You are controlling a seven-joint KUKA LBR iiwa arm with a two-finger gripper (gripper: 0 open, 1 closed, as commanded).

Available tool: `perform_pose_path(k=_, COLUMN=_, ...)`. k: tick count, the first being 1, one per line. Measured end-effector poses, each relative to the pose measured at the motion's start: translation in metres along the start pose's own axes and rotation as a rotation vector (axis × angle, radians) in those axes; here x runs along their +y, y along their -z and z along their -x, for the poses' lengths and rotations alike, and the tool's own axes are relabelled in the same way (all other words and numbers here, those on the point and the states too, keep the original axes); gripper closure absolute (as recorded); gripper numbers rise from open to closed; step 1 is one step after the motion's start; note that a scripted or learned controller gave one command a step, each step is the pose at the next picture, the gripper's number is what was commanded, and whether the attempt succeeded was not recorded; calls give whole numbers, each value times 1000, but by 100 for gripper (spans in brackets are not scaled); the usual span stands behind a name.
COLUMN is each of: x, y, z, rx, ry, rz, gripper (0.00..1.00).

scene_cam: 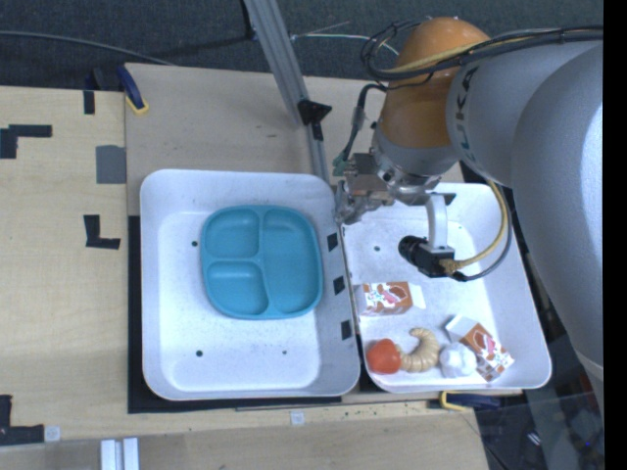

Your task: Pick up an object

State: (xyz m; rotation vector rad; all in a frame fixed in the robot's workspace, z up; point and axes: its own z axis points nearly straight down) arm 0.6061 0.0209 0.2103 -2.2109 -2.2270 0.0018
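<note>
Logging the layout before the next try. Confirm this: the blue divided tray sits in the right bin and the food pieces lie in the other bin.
Not quite. The camera view shows the blue divided tray in the left bin, not the right. The food pieces lie in the other bin, the right bin, along its near edge.

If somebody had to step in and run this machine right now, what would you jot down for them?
Hand: low at the right bin's upper left corner, by the wall between the bins. I cannot tell whether it is open or shut, and I see nothing in it.
Right bin: a packet in the middle; along the near edge a tomato, a croissant, a small white item and a second packet.
Left bin: a blue divided plate.
Done: nothing picked up, by what shows.
Left: grasp one object and lift it.
</note>
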Motion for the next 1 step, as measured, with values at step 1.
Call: perform_pose_path(k=1, x=-13, y=-2, z=-48, rx=0, ry=-1, rz=0, gripper=100)
